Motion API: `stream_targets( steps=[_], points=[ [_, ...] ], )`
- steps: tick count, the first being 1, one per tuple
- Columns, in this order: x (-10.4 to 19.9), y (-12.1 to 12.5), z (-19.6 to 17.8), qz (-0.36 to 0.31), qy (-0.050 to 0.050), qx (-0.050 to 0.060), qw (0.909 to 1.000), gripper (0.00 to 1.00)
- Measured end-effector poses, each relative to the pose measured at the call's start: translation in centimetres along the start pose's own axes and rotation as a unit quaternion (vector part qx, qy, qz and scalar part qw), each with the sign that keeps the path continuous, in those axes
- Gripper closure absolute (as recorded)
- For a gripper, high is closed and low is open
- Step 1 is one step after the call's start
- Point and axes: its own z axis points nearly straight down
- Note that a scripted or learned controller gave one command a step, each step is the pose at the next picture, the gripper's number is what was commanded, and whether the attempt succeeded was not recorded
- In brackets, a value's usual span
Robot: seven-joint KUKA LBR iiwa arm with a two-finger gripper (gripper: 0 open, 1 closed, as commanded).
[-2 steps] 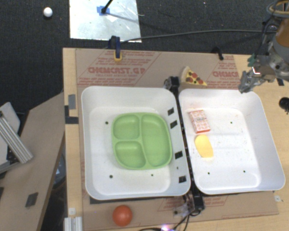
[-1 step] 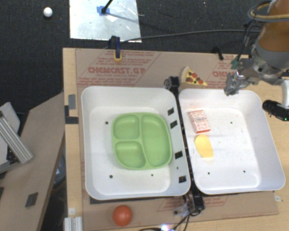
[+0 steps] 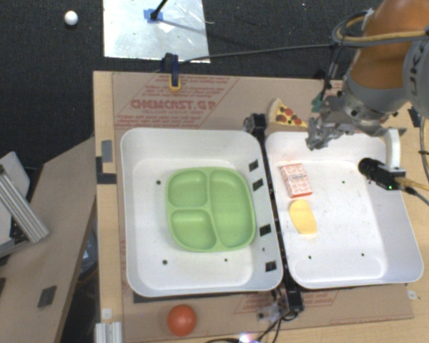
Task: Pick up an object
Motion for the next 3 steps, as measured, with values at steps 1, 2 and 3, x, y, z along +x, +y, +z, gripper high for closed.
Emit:
stream_targets(
  steps=[1, 2, 3],
  points=[
    [5.3, -0.4, -0.4, 0.0, 0.0, 0.0, 1.0, 1.0],
    [10.1, -1.0, -0.4, 0.0, 0.0, 0.0, 1.0, 1.0],
    [14.5, -2.5, 1.0, 0.0, 0.0, 0.0, 1.0, 1.0]
  ],
)
